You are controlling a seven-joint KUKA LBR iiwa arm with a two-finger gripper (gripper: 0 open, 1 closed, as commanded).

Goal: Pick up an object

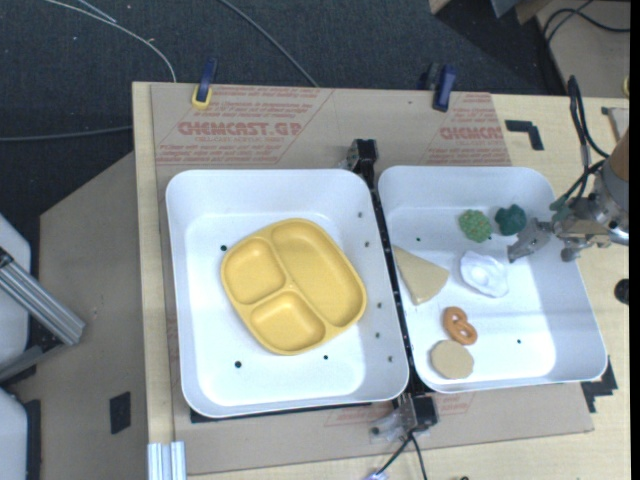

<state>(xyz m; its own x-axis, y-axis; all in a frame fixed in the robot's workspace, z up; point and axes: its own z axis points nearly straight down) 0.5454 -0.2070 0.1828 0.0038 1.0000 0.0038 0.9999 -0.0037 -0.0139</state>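
The right bin holds several small items. A light green lumpy piece and a dark green piece lie side by side at the back. A white crumpled object lies in the middle, and a pale yellow wedge rests by the left wall. An orange pretzel and a beige round piece sit near the front. My gripper hovers over the bin's right side, just right of the white object, open, with nothing between its fingers.
A yellow three-compartment plate lies in the left bin. Black clamps join the bins at the back and front. Blue clips sit on the board's far edge. Cables trail off the right side.
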